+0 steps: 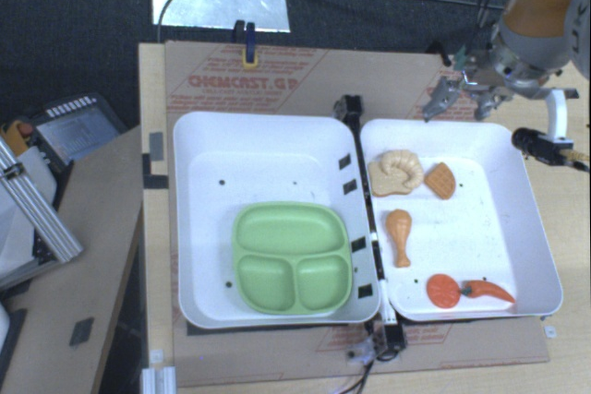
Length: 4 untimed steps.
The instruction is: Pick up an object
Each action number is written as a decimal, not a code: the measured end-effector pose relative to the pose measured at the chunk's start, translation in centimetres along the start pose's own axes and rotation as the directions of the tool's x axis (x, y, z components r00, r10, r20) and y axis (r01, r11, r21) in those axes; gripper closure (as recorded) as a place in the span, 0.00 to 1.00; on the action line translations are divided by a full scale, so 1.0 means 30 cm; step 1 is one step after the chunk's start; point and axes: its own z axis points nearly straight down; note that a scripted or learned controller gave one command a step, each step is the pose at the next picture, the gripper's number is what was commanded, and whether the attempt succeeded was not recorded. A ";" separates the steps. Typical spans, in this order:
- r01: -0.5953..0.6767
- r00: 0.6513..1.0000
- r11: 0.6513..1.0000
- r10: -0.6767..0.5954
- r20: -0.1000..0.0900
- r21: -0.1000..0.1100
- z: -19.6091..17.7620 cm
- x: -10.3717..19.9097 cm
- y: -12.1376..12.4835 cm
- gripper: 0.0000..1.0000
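On a cardboard-topped bench, two white bins sit side by side. The gripper (459,97) hovers, jaws apart and holding nothing, above the right bin's (531,198) far rim. The nearest pick, a toy croissant (397,171), lies below and left of it, its long axis running across the bin.

Red "CHEMCAST GP" lettering runs across the backing sheet (242,80).
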 end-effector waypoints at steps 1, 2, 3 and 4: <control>0.003 1.000 1.000 -0.002 -0.001 0.004 0.175 0.034 0.008 0.00; -0.001 1.000 1.000 0.001 -0.001 0.005 0.382 0.025 0.007 0.00; -0.001 1.000 1.000 0.001 -0.001 0.006 0.554 0.038 -0.027 0.00; -0.001 1.000 1.000 0.001 0.002 -0.006 0.499 0.033 -0.015 1.00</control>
